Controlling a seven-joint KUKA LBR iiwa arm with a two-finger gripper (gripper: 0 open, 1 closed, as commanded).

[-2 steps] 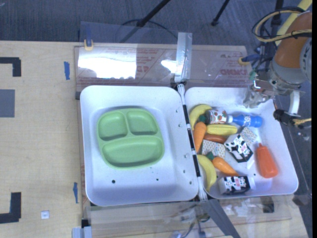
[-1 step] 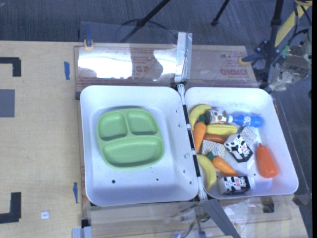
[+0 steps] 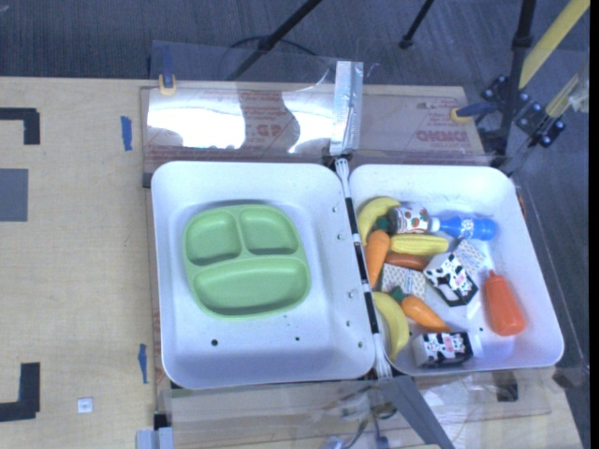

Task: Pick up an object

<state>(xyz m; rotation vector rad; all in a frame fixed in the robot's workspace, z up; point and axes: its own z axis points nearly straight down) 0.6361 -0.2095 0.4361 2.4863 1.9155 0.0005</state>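
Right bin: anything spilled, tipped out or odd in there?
Nothing stands out. The toys lie jumbled but all inside the right bin: bananas, carrots, an orange bottle, a blue bottle. The green tray sits flat in the left bin.

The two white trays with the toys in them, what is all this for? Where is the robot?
The camera looks down from above a wooden bench. A robot arm practises picking things up here. The left tray holds a green plate with three sections. The right tray holds pretend food in a pile: bananas, carrots, a blue bottle, an orange bottle and small cow-patterned cartons. Nothing is being lifted.
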